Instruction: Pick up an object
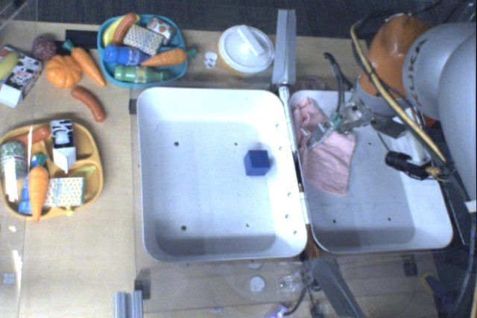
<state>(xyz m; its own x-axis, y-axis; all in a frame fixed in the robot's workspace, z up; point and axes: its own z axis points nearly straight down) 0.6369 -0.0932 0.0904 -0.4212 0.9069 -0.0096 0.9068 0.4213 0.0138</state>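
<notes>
Pinching a fold of the pink cloth (329, 153), the gripper (333, 127) has its two fingers closed on the upper edge of the fabric, near the left wall of the right bin (387, 234). The cloth hangs down from the fingers as a soft bunch, and another part of it lies crumpled in the upper left corner of this bin. Behind the gripper, the grey arm (440, 78) with its orange band comes in from the right, and yellow and black cables run along it. In the left bin (186, 227) a small blue cube (257, 161) sits alone, a little right of the middle. On the bench to the left stand a blue bowl (141, 48) and a yellow tray (52, 167), both with toy food, and a white lid (247, 48) lies above the bins
</notes>
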